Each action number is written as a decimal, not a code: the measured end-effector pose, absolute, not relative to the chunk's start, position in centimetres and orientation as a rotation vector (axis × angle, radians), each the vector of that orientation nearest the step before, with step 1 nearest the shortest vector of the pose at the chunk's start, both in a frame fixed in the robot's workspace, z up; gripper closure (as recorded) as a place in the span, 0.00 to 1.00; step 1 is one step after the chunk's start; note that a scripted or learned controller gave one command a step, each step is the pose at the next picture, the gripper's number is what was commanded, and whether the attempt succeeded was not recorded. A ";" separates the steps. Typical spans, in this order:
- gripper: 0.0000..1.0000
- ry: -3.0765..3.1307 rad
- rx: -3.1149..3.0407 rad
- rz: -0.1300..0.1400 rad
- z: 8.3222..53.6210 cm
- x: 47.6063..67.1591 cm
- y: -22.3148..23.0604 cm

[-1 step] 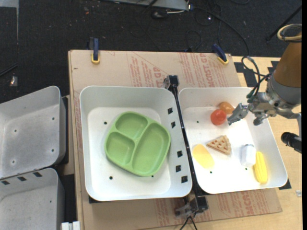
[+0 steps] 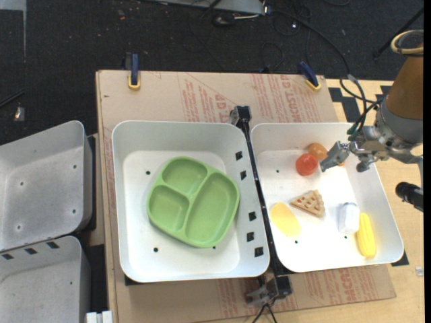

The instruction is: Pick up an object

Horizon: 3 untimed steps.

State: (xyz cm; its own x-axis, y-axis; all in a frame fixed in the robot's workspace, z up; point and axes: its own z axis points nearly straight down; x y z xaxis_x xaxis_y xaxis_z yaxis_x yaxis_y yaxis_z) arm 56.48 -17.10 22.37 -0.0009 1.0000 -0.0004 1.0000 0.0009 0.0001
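Two shallow white bins are sitting side by side on a brown cardboard-covered worktop (image 2: 182,89), which is held at its far edge by two blue and yellow clamps (image 2: 134,70).

The left bin (image 2: 128,140) is carrying a green divided plate (image 2: 194,200) with three compartments, lying flat near the bin's middle and slightly turned.

The right bin (image 2: 283,136) is holding several small things. A red tomato (image 2: 306,164) is resting toward the far side, and an orange round fruit (image 2: 317,151) is sitting just behind it, the two touching or nearly so. A waffle wedge (image 2: 309,204) is lying near the middle. A pale yellow lemon-like piece (image 2: 285,220) is lying just left of the wedge, near the divider between the bins. A small white object (image 2: 348,217) is sitting to the right of the wedge, and a yellow corn cob (image 2: 366,235) is lying just beside it along the bin's right wall.

The arm (image 2: 407,93), grey with an orange band, is reaching in from the right above the far right part of the right bin. The gripper (image 2: 349,156) is hanging just right of the orange fruit, its two fingers (image 2: 332,157) spread apart and released, with nothing between them. The nearer finger is pointing toward the tomato and the fruit but is standing apart from both.

More white trays (image 2: 40,173) are lying off the worktop to the left, over the dark floor.
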 end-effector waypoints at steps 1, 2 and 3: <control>0.00 2.224 2.223 -0.004 17.7 57.2 -16.9; 0.00 2.224 2.224 -0.004 13.3 57.5 -16.5; 0.00 2.223 2.224 -0.004 8.9 57.4 -16.4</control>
